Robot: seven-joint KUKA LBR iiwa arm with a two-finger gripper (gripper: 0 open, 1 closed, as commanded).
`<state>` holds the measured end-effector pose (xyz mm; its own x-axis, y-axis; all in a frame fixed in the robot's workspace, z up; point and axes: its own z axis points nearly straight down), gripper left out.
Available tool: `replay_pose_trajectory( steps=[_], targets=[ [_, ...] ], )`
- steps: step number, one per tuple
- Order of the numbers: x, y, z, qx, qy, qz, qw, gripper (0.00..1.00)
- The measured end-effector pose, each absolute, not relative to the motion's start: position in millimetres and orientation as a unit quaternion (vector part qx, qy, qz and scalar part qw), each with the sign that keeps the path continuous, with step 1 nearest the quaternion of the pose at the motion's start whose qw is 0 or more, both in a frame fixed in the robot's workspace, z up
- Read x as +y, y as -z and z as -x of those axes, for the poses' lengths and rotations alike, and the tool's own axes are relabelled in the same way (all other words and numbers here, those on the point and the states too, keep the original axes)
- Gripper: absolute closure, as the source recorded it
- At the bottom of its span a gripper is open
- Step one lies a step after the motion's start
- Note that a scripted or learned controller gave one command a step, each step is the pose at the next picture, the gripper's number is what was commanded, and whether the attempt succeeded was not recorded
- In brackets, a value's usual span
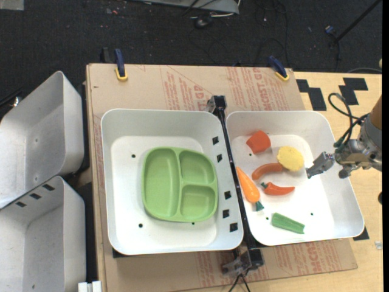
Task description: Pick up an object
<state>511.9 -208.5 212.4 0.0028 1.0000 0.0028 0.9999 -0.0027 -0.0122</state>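
Now my gripper hangs over the right bin edge, fingers spread and holding nothing — the yellow lemon lies near, beside the orange pepper.

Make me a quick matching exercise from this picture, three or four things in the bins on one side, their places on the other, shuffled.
Things:
1. green divided plate
2. yellow lemon-shaped toy
3. green flat pod-shaped toy
4. orange carrot toy

Places:
A. right bin, nearest the front rim
B. left bin
C. right bin, beside the divider between bins
D. right bin, close to the gripper

Pairs: 1-B, 2-D, 3-A, 4-C
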Motion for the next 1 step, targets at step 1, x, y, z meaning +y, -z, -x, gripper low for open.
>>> replay_pose_trajectory(
  steps=[1],
  targets=[
    [-208.2,-218.6,-514.9,-0.707,-0.0003,0.707,0.000,0.00]
  ],
)
